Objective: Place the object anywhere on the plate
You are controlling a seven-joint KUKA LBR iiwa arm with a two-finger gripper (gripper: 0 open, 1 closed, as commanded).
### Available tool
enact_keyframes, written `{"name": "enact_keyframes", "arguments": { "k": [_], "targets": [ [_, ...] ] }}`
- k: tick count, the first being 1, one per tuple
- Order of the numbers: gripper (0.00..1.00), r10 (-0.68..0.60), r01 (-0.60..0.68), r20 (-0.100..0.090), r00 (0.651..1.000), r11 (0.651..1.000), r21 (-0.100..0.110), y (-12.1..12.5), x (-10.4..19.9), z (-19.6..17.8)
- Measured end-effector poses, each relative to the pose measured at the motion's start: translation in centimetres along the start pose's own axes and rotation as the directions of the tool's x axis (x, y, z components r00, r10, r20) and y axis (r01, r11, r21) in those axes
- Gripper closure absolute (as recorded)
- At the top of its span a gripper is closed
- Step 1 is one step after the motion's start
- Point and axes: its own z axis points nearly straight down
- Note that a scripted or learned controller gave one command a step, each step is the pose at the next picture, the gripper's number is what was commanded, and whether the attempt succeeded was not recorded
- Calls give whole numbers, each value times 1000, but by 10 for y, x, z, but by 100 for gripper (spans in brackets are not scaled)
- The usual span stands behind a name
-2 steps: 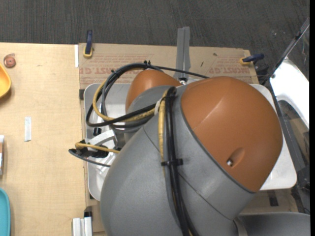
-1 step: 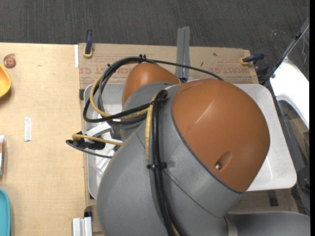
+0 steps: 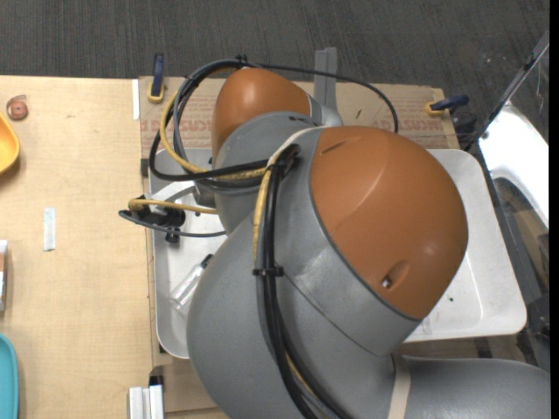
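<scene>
The arm's grey body (image 3: 262,321) and its two orange-brown joint caps (image 3: 384,216) lie over both bins and hide most of what is in them. Of the left bin, a strip of white wall and floor (image 3: 166,269) shows at the arm's left side. In that strip lies a pale slanted shape (image 3: 188,279); I cannot tell what it is. The right bin's floor and rim (image 3: 493,269) show to the right of the arm, and they are bare. Black and yellow cables (image 3: 175,208) loop off the arm over the left bin.
A wooden table top (image 3: 70,234) lies left of the bins. It carries a yellow object (image 3: 5,147) at its left edge, a teal object (image 3: 5,374), a small white piece (image 3: 50,230) and a pink disc (image 3: 16,107). Blue clamps (image 3: 157,66) (image 3: 450,105) hold the cardboard behind the bins.
</scene>
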Motion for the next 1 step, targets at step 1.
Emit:
{"name": "enact_keyframes", "arguments": {
  "k": [1],
  "targets": [
    [100,-347,347,2,938,938,1,10,38,-36]
  ]
}}
